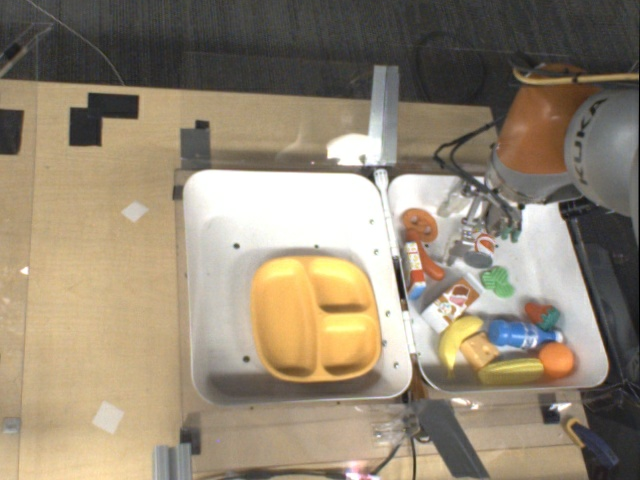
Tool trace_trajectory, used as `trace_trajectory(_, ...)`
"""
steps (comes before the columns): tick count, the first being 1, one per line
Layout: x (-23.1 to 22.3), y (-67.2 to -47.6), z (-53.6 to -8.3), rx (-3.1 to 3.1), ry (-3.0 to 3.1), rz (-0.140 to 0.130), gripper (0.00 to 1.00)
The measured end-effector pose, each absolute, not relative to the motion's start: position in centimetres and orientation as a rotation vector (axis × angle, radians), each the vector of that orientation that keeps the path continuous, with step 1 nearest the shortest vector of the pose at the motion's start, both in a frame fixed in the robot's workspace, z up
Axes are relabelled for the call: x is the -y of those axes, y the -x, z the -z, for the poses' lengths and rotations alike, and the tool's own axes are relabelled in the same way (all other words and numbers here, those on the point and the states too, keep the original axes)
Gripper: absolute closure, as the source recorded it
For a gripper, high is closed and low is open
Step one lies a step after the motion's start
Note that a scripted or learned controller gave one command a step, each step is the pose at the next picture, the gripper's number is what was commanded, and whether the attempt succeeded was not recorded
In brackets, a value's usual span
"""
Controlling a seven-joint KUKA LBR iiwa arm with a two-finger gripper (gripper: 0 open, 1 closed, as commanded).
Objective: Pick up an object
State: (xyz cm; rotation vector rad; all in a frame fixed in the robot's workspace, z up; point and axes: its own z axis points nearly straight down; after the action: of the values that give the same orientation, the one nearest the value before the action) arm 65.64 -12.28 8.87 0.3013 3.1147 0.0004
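My gripper (478, 236) hangs low over the upper middle of the right bin (580, 278), below the orange wrist band. A small red and white object (487, 244) lies right at its tip, and I cannot tell whether it is held. To its left sits an orange round toy (420, 224), and a green piece (498, 283) lies just below it. Further down the bin are a small carton (452, 303), a banana (458, 336), a blue bottle (515, 333), an orange ball (558, 360) and a yellow fruit (512, 370).
The left bin (215, 268) holds a yellow divided plate (315, 316). A red and white stick-shaped item (413, 264) lies along the divider between the bins. A metal post (384, 118) stands behind the bins. The arm's cables run at the right bin's back edge.
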Motion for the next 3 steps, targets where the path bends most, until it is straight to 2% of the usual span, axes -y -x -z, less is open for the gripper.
trace_trajectory(1,9.8,-66.1,-8.9,-3.09,-0.602,0.013,0.0)
trace_trajectory(2,9.4,-66.8,-10.3,-3.066,-0.588,0.002,1.0)
trace_trajectory(3,-0.2,-62.5,-24.7,-3.121,-0.153,-0.005,1.0)
